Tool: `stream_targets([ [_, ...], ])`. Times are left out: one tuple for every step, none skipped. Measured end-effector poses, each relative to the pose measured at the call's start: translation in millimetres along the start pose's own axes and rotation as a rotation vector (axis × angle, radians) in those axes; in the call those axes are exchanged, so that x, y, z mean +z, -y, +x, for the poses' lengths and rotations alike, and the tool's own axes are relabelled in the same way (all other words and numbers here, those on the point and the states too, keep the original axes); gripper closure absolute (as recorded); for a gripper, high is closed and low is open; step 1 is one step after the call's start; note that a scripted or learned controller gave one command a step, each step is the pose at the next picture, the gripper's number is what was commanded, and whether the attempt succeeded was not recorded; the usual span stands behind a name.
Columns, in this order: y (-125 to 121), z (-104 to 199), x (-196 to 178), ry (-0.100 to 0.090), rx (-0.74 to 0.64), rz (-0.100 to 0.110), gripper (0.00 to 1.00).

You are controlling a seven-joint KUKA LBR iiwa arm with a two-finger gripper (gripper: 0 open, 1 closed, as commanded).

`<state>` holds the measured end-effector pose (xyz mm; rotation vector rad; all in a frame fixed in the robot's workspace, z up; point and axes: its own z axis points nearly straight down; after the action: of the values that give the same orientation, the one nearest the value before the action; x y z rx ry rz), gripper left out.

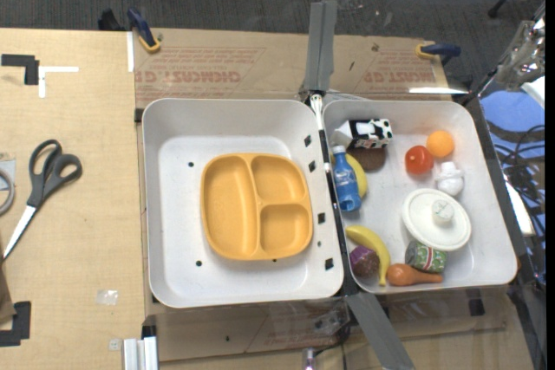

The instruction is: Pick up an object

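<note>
The right bin (482,153) holds several small objects. A black-and-white cow toy (373,132) lies at its far left, over a brown piece (371,159). A blue bottle (346,183) rests along the left wall. A red ball (419,159) and an orange ball (440,143) sit side by side, with a small white object (449,179) just below them. A white lidded bowl (436,218) stands near the front, above a patterned cup (427,257). A banana (368,242), a purple piece (362,260) and an orange carrot-like piece (413,275) lie at the front.
The left bin (169,186) carries a yellow divided plate (257,205). Scissors (42,178) lie on the bench at the left. Cables, a blue object (513,113) and a pale metallic part (529,48) crowd the right edge beside the bins.
</note>
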<state>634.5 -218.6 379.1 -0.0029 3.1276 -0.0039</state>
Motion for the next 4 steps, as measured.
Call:
stream_targets([
  [0.1, -1.6, -9.5, 0.006, 0.002, 0.0, 1.0],
  [2.5, -26.3, -16.1, -0.007, -0.271, -0.003, 1.0],
  [1.8, -28.1, -26.5, 0.001, -0.27, -0.002, 1.0],
  [1.3, -29.8, -36.1, 0.008, -0.269, -0.002, 1.0],
])
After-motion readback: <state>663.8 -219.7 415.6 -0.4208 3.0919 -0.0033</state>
